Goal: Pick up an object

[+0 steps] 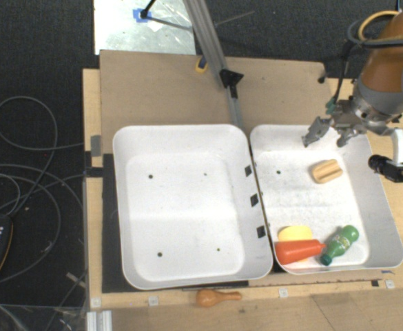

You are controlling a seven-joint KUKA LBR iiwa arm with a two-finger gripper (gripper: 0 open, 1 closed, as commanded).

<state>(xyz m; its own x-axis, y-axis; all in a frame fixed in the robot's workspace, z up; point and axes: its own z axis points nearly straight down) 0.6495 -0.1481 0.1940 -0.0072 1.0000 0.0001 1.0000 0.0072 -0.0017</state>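
My gripper [328, 135] hangs open over the far edge of the right bin [380, 212], its two fingers spread with nothing between them. Just below and slightly right of it lies a tan bread-like block [326, 171] on the bin floor. At the near end of the same bin sit a yellow piece [294, 233], an orange carrot-shaped piece [298, 251] and a green bottle [340, 244], packed close together.
The left bin [129, 185] lies beside the right one, joined by black clips along the shared rim. A small brown pear-shaped object [218, 296] rests on the bench in front of the bins. A slanted metal pole [208, 40] crosses behind them.
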